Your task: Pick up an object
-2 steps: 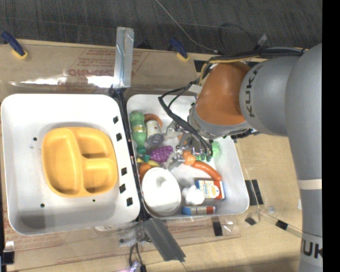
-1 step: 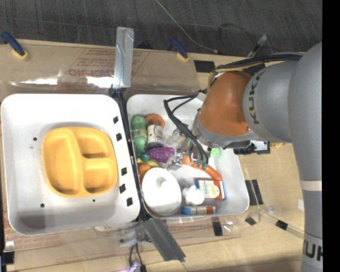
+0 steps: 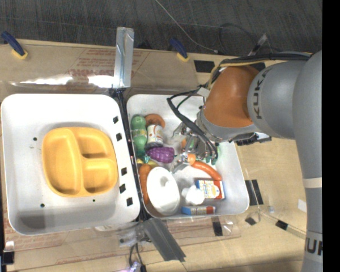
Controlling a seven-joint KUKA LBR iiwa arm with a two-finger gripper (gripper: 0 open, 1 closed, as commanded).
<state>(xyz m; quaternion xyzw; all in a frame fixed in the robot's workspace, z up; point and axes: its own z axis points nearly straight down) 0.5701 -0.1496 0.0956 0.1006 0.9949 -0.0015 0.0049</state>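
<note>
— Over the right bin (image 3: 236, 169), where is the gripper (image 3: 197, 148)?

— Low among the clutter, its finger state impossible to tell. A purple grape bunch (image 3: 160, 153) lies just left of it, an orange carrot (image 3: 206, 170) just beneath.
</note>
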